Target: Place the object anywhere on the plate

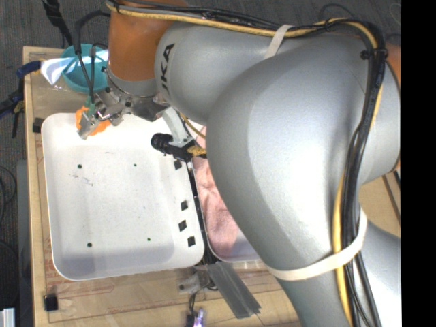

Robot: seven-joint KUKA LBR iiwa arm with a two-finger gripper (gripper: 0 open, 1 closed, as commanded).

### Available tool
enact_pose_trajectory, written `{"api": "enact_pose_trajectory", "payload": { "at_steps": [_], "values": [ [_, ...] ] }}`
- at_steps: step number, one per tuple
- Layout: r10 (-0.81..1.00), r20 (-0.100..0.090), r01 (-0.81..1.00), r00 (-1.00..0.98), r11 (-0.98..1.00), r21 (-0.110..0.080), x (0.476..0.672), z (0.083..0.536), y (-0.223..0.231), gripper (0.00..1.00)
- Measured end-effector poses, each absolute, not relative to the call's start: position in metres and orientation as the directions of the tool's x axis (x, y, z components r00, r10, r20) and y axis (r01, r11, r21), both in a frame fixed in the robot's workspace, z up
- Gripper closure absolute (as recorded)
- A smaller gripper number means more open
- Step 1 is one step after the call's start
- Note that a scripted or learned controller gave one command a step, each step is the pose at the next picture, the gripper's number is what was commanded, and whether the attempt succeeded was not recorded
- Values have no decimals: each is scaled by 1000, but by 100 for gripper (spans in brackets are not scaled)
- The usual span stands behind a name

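Observation:
My gripper (94, 120) hangs over the far left corner of the left white bin (109, 251), just inside its rim. A small orange object (88, 117) sits between the metal fingers (84, 132), and the gripper is shut on it. A teal plate (73, 75) lies beyond the bin's far edge, up and left of the gripper, partly hidden by the wrist and cables. Something pale blue and white (57, 67) rests at the plate's left side.
The big grey arm covers most of the right bin, where a pink cloth (219, 213) shows. The wooden bench edge (34, 148) runs along the left. Dark cables (48, 5) hang at the far left.

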State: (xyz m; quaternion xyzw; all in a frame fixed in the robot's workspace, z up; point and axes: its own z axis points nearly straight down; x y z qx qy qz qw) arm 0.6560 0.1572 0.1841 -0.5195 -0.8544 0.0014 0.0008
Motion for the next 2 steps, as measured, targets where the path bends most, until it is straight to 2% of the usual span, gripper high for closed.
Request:
{"api": "enact_pose_trajectory", "payload": {
  "at_steps": [1,2],
  "values": [
    [876,0,876,-482,482,-2,656,218,198,100],
    [846,1,846,-533,533,-5,656,235,150,100]
  ]
}}
